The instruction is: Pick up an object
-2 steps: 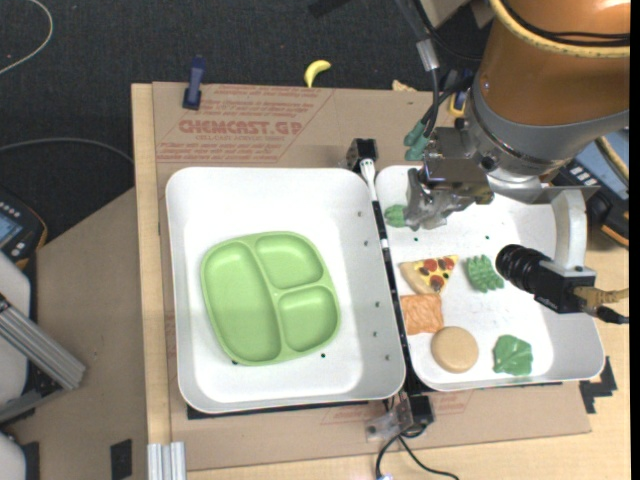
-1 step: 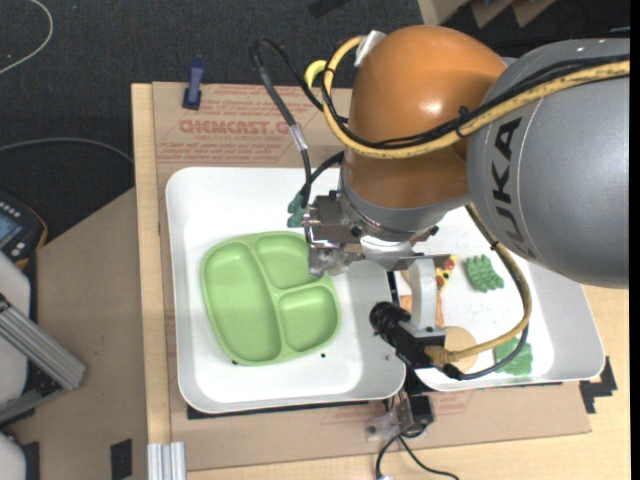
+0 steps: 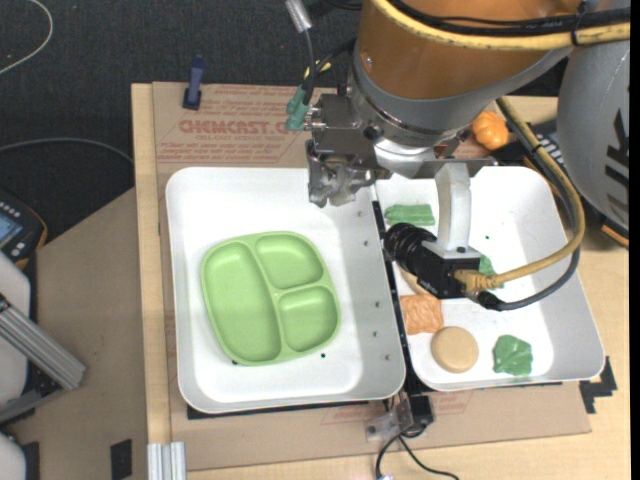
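A green divided plate (image 3: 268, 296) lies flat in the left bin (image 3: 184, 230), left of its middle. In the right bin (image 3: 556, 230) lie a green flat piece (image 3: 410, 214) at the back left, an orange square piece (image 3: 421, 314), a round tan disc (image 3: 455, 349) and a green leafy piece (image 3: 513, 355) along the front. My gripper (image 3: 334, 186) hangs over the back right corner of the left bin, behind the plate and apart from it. Nothing shows in its grip.
A small orange object (image 3: 490, 130) sits behind the right bin, partly under the arm. The bins rest on a brown cardboard sheet (image 3: 230, 118) bearing a blue clip (image 3: 193, 81). The arm's large body covers the back of the right bin.
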Tool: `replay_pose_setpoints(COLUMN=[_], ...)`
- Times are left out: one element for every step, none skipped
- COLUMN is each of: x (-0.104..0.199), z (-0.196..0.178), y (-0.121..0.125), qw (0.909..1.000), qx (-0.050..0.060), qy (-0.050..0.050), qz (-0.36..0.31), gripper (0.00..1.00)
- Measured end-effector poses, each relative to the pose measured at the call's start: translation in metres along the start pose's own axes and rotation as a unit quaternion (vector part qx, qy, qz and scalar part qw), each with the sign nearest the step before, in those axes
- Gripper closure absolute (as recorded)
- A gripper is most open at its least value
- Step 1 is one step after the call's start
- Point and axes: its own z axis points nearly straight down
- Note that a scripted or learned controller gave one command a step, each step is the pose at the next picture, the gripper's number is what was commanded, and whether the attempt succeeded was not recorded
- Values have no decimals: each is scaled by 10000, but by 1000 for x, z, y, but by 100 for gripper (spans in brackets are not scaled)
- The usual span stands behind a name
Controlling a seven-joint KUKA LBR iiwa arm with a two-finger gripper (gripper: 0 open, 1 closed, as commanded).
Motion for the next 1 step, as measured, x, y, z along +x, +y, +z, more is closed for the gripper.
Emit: replay_pose_setpoints(x=[-1], z=[-2], y=[0], qw=[10000], qx=[69], qy=[-36], qz=[17], gripper=[100])
